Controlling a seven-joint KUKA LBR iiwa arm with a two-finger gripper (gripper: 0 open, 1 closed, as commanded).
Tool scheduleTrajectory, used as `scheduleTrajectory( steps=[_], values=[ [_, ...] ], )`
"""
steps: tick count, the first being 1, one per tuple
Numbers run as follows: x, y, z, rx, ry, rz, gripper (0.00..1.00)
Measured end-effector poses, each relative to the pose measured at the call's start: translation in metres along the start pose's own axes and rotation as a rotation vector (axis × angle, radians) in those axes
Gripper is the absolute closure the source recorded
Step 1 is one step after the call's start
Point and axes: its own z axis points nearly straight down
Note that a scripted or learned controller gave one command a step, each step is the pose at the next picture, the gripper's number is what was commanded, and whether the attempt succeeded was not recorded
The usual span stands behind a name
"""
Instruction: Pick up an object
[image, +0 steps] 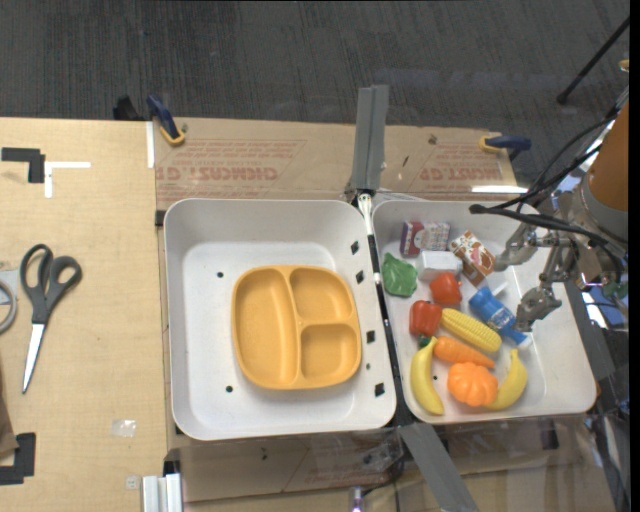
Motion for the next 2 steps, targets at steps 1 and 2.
scheduleTrajectory(
  steps=[1,2],
  values=[
    [-0.043,-0.056,0.129,0.000,0.000,0.020,0.00],
    [0.024,0.008,0.166,0.000,-0.002,0.129,0.00]
  ],
)
